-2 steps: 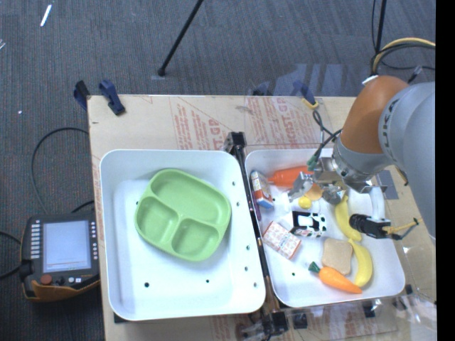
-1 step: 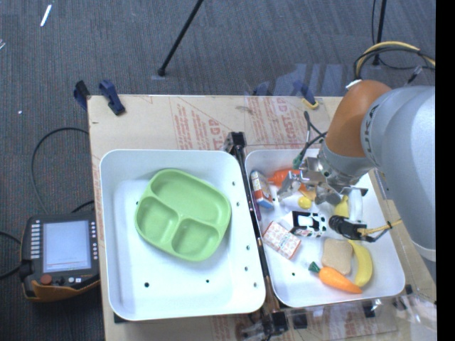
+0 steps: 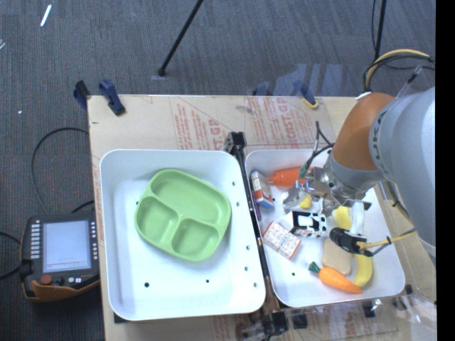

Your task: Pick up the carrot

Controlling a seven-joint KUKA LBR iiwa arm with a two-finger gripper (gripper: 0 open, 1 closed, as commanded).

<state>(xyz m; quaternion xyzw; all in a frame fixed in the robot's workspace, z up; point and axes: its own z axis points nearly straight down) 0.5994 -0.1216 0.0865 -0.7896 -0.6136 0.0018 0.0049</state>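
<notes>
An orange carrot [image 3: 335, 278] with a small green top lies near the front edge of the right bin [image 3: 394, 279], beside a bread slice [image 3: 337, 258] and a banana [image 3: 363, 269]. A second orange, carrot-like piece [image 3: 286, 177] lies at the back of the same bin. My gripper [image 3: 304, 194] hangs low over the middle of the right bin, just in front of that back orange piece and well behind the front carrot. Nothing orange shows between its tips.
The right bin also holds a red and white box [image 3: 282, 239], a small bottle [image 3: 257, 188], a black and white object [image 3: 311, 223] and a yellow piece [image 3: 342, 216]. A green divided plate [image 3: 183, 214] lies in the left bin [image 3: 117, 275]. A pendant [image 3: 62, 253] sits at left.
</notes>
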